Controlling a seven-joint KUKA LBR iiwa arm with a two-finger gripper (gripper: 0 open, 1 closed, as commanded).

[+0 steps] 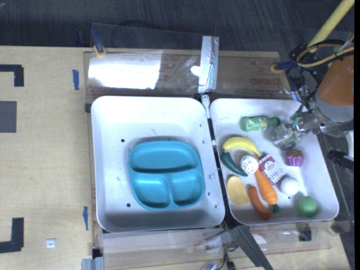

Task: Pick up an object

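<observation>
Camera view. You saw the gripper (pixel 292 129) low in the right bin (pixel 329 176), near its far right corner, between the green bottle (pixel 260 122) and the purple cupcake (pixel 294 158); whether it was open or closed on anything, you could not tell. The things to pick lay crowded there: banana (pixel 241 144), carrot (pixel 266 188), white egg (pixel 289 185), green ball (pixel 307 206). You risked a miss, since the pieces touched and a descent could nudge neighbours or strike the bin wall. The left bin (pixel 107 151) held a blue divided tray (pixel 166 174). The red-and-white packet (pixel 272 169) bore print too small to read.
</observation>
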